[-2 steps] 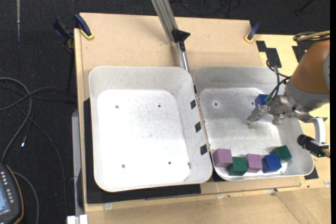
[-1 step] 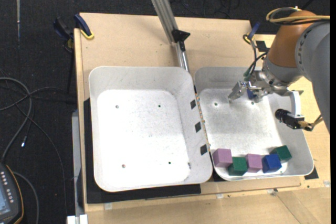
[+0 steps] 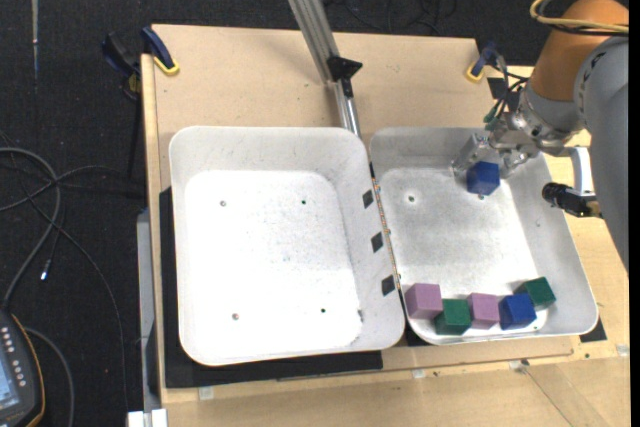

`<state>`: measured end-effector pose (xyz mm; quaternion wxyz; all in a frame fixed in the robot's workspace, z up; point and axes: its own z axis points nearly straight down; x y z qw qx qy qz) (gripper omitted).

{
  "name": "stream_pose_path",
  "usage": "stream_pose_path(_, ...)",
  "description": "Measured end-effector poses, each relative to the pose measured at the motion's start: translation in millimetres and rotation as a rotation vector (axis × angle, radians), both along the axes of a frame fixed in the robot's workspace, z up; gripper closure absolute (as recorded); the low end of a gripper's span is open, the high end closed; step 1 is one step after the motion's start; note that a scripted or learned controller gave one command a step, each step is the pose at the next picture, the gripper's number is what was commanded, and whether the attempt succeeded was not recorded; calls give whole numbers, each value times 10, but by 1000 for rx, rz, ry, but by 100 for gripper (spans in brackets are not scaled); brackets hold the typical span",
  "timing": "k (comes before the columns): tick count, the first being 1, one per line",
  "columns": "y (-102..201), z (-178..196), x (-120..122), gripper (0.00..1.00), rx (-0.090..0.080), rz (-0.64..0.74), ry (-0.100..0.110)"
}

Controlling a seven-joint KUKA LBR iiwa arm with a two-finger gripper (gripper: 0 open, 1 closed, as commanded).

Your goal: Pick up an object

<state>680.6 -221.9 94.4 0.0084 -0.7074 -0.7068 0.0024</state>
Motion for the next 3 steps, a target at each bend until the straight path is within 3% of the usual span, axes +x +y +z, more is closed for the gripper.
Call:
stream_pose_path(1, 529, 12, -283, 0, -7, 7, -14)
stream_pose_path(2, 501, 115, -273, 100, -10, 5, -18)
stream_pose_path(3, 1124, 813, -427, 100, -7, 9, -21)
